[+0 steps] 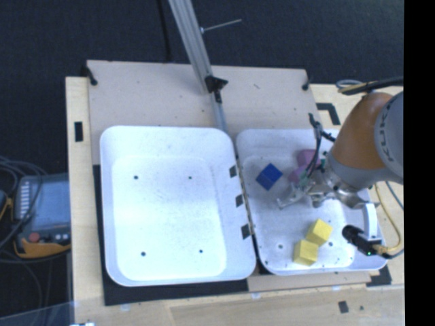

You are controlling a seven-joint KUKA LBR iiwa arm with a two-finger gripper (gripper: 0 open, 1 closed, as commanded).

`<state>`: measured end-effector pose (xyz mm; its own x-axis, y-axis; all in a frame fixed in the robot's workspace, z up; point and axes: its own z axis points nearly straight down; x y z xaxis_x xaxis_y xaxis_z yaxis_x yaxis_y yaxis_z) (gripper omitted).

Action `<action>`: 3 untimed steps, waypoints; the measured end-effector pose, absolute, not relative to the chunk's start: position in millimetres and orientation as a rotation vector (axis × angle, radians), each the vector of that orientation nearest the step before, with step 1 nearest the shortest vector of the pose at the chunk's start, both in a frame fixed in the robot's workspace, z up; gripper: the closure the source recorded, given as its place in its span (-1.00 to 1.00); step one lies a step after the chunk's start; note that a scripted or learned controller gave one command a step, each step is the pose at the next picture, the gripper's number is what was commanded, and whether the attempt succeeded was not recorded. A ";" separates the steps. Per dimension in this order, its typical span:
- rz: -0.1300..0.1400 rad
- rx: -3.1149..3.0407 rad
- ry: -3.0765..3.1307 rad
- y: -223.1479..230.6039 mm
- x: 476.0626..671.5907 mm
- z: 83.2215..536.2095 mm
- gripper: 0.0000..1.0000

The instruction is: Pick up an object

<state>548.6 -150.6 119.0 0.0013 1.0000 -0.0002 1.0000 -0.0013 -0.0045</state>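
Observation:
The right bin holds a blue cube near its left side. A pink object lies towards the back, partly hidden by the arm. Two yellow blocks sit close together near the front. My gripper hangs low over the bin's middle, right of the blue cube, just in front of the pink object and behind the yellow blocks. The grey arm with its orange band covers the bin's right part. Nothing shows as held.
The left bin stands beside the right one, their rims meeting near the middle. A slanted aluminium post rises from behind the bins. A control pendant and cables lie off the bench at the left.

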 end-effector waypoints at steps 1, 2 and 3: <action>-0.003 -2.237 -2.214 -152.2 550.9 132.8 1.00; -0.005 -2.225 -2.226 -150.9 552.4 176.5 1.00; -0.005 -2.223 -2.229 -151.9 554.8 220.2 1.00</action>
